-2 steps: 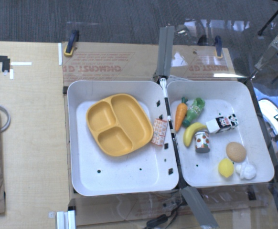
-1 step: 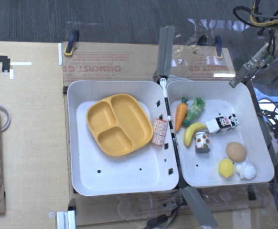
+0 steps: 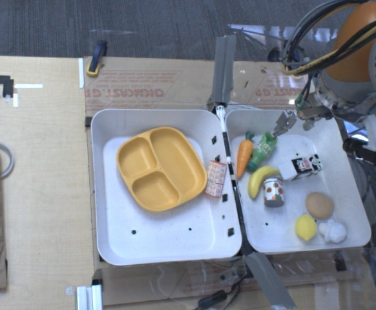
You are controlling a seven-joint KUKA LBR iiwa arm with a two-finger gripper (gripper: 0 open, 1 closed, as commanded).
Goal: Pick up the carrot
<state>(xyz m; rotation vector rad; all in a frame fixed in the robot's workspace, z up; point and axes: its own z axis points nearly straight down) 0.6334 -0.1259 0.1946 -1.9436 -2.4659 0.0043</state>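
The carrot (image 3: 244,155) lies in the right bin (image 3: 356,199), close to its left wall, orange with its green top pointing to the back. A green packet (image 3: 263,148) lies against its right side. My gripper (image 3: 284,123) hangs over the back of the right bin, up and to the right of the carrot and apart from it, just beyond the green packet. Nothing shows in its grasp.
In the right bin are a banana (image 3: 260,178), a small can (image 3: 274,192), a black-and-white box (image 3: 305,165), a brown egg-shaped thing (image 3: 319,205), a lemon (image 3: 305,227) and a white lump (image 3: 334,231). The left bin (image 3: 110,237) holds a yellow divided plate (image 3: 160,168) and a small carton (image 3: 216,177).
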